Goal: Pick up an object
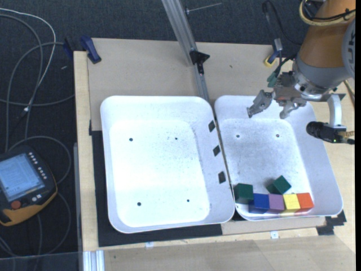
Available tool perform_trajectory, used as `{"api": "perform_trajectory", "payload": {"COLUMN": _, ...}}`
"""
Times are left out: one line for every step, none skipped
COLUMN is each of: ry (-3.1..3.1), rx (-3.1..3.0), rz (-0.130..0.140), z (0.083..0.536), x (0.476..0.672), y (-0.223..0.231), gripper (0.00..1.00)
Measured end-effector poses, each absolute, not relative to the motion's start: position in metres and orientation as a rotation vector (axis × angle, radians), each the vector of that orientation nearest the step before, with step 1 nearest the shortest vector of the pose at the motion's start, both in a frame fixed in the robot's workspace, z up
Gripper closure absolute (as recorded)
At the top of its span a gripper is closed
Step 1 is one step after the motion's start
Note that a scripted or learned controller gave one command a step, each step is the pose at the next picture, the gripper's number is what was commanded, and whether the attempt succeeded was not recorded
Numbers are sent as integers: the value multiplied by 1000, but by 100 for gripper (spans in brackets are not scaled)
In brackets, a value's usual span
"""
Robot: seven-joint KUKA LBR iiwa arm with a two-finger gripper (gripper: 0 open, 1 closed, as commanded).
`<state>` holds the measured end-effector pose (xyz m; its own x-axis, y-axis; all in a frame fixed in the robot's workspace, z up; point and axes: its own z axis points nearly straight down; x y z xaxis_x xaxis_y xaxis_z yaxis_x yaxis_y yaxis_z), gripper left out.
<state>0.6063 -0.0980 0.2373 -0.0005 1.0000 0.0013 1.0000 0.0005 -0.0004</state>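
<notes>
Worktop [141,66]: tan board carrying two shallow white bins side by side.
Left bin [113,151]: white, speckled floor.
Right bin [316,151]: white; all blocks crowd along its near wall.
My arm [327,33]: enters from the right, orange band above the wrist.
My pincer [272,107]: above the far end of the right bin, fingers spread apart, nothing between them, well apart from the blocks.
Blocks, near wall, left to right: dark green cube [244,192], blue cube [260,201], purple cube [276,202], yellow cube [290,201], orange cube [304,200].
Second green cube [280,184]: tilted, just behind the purple and yellow ones.
</notes>
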Motion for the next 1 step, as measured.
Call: {"api": "perform_trajectory", "payload": {"ry": -2229, "rx": -2211, "rz": -3, "z": 208, "x": 636, "y": -22, "gripper": 0}}
